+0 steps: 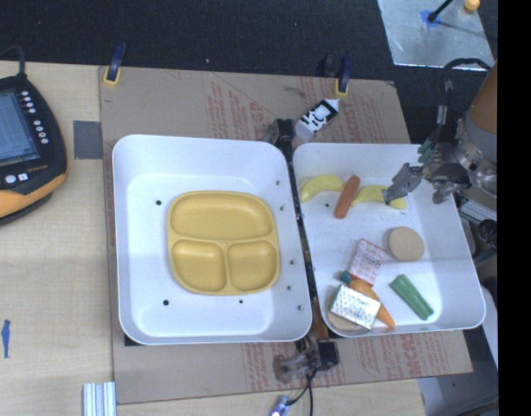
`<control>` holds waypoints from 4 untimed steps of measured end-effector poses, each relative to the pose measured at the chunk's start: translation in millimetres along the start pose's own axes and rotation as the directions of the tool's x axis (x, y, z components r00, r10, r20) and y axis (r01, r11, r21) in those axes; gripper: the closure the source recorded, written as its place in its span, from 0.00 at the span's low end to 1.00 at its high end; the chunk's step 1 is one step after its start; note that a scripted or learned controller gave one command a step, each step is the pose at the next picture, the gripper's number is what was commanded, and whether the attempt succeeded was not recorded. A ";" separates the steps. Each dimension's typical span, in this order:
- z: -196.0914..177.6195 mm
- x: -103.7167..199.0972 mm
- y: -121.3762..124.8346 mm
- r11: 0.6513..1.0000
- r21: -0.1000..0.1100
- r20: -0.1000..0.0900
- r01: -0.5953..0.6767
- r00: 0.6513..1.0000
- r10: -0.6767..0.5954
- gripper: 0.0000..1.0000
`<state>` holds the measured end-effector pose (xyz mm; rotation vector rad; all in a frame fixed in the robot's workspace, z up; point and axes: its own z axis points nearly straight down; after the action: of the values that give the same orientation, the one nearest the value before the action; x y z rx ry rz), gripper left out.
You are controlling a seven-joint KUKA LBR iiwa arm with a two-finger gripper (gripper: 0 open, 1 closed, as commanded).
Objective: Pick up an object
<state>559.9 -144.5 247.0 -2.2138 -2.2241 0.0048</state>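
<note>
My gripper (419,187) hangs over the upper right part of the right bin (460,232), open, with nothing between its fingers. Its left finger (398,186) is just above a yellow piece (372,195). To the left lie a red sausage (346,196) and a yellow banana (320,186). Below the gripper is a round tan biscuit (405,243). Lower in the bin are a red-and-white packet (366,258), a green cucumber (412,295), an orange carrot (372,299) and a white-and-yellow packet (355,307).
The left bin (135,232) holds a yellow divided tray (223,239). A control pendant (18,150) lies at the bench's far left. A small black-and-white object (317,118) sits behind the bins, and clamps (114,66) hold the cardboard sheet.
</note>
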 end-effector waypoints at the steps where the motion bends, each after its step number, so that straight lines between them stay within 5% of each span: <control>1: 120.1 34.2 -2.9 1.000 0.002 0.001 0.001 1.000 -0.001 0.00; 2: 152.0 29.6 -38.1 1.000 -0.013 0.004 0.003 1.000 -0.002 0.00; 3: 156.0 31.6 -83.1 1.000 -0.001 0.000 0.002 1.000 -0.002 0.00; 4: 155.9 38.4 -82.5 1.000 -0.001 -0.001 0.002 1.000 -0.002 0.00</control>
<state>476.5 -106.4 91.5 -2.2123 -2.2260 0.0029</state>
